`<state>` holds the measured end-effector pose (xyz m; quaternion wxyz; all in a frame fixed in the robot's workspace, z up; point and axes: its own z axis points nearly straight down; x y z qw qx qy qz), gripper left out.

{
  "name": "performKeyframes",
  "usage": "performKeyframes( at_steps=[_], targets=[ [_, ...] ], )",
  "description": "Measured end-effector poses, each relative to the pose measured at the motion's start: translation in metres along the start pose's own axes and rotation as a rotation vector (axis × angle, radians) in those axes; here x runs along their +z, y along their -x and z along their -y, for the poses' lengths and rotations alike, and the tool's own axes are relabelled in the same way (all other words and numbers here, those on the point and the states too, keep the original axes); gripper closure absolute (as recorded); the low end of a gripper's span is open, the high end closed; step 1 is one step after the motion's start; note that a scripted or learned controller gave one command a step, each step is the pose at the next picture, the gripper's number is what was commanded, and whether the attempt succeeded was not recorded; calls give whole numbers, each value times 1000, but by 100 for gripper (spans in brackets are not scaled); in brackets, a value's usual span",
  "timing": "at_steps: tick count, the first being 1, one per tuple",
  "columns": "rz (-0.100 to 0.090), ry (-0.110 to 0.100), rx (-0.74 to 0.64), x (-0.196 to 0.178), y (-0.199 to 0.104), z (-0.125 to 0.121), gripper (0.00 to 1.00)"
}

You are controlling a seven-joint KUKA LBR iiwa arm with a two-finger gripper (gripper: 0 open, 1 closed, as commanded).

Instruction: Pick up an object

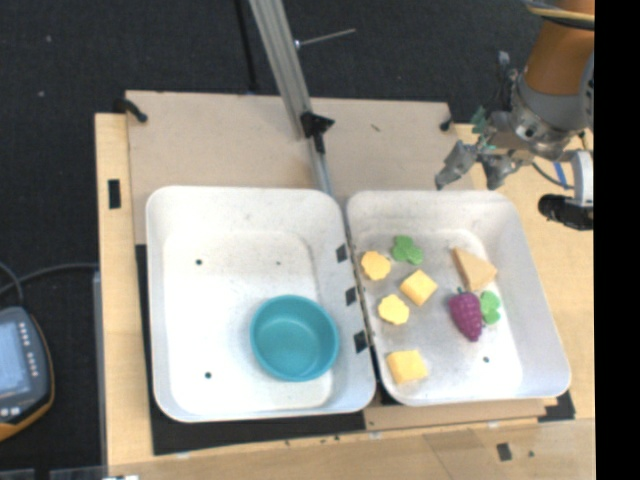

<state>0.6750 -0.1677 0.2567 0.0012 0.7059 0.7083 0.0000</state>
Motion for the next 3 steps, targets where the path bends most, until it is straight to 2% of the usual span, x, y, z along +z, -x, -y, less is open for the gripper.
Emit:
performKeyframes(
  at_steps=[1, 3],
  targets=[
    [1, -1, 0, 0, 1, 0, 0],
    [1, -7, 4, 123, 13, 4, 0]
  ],
)
